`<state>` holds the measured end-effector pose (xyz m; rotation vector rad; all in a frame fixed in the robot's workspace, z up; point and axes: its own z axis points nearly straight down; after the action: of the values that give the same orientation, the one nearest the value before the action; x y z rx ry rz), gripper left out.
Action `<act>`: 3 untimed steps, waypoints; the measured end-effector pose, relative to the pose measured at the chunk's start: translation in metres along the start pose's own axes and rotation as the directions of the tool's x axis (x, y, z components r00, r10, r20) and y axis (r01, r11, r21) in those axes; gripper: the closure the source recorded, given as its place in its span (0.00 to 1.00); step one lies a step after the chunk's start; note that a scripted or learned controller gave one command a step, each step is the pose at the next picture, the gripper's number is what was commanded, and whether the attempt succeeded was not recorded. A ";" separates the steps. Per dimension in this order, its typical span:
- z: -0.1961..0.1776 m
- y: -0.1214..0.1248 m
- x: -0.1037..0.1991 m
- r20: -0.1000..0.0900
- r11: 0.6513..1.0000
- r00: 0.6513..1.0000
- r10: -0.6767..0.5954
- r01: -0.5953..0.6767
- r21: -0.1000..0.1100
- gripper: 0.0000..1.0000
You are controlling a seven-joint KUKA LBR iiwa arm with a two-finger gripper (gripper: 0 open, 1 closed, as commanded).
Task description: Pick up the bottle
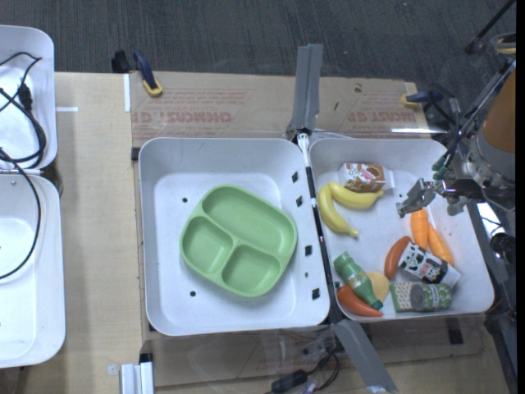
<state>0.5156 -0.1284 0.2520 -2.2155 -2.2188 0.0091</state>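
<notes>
The green bottle (356,279) lies well below-left of the jaws, which hang open and empty; crowding carrots (428,235) risk a mis-grab

Left of the gripper (432,197), bare bin floor lies open past the banana (340,206). Below it, carrots (429,235), a carton (422,265) and a can (422,297) crowd the bottle (356,279).

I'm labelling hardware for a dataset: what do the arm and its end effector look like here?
At the view's right edge, the arm shows an orange band above grey metal parts. Thin dark cables run along it. The end effector is grey metal with two short fingers.
</notes>
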 end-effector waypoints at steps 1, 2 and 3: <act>-0.005 0.001 -0.001 0.000 1.000 1.000 0.001 -0.001 0.007 1.00; -0.005 0.001 -0.001 0.001 1.000 1.000 0.001 -0.001 0.007 0.00; 0.141 -0.002 0.023 -0.001 0.969 0.969 -0.248 0.248 0.000 0.00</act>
<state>0.5129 -0.1055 0.1112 -1.9198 -2.4775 0.0064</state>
